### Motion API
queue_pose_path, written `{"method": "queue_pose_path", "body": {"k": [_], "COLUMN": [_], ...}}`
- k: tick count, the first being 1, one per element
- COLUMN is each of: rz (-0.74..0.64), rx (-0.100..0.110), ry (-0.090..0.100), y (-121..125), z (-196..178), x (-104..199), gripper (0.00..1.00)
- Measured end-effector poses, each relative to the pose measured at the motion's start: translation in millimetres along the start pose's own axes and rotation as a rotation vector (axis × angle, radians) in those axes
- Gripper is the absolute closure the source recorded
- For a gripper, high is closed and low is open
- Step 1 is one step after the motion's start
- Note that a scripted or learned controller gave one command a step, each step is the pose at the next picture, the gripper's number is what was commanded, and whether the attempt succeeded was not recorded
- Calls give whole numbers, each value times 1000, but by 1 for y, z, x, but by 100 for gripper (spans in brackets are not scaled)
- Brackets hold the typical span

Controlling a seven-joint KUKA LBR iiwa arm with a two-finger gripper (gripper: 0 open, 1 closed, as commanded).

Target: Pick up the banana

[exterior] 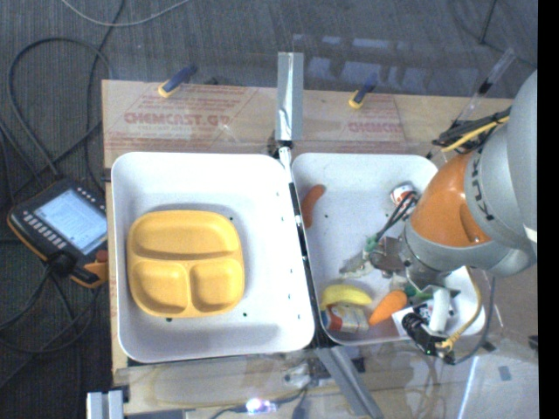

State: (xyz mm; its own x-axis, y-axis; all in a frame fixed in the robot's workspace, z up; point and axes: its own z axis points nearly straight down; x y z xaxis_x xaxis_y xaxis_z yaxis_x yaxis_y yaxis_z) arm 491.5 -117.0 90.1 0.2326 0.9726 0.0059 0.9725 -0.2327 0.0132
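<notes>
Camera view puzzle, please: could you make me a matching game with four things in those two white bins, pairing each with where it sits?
Things:
1. banana
2. carrot
3. yellow tray
4. sausage

Places:
A. left bin, lying flat in its middle
B. right bin, near the front wall, left of the orange vegetable
C. right bin, far left side by the divider
D. right bin, front, just below the arm's wrist

Pairs: 1-B, 2-D, 3-A, 4-C
</notes>
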Motion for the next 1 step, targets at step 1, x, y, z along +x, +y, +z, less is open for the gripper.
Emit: {"method": "queue_pose_path", "body": {"k": [1], "rz": [-25], "rx": [-6], "ry": [-11], "y": [-6], "z": [0], "x": [14], "gripper": [0]}}
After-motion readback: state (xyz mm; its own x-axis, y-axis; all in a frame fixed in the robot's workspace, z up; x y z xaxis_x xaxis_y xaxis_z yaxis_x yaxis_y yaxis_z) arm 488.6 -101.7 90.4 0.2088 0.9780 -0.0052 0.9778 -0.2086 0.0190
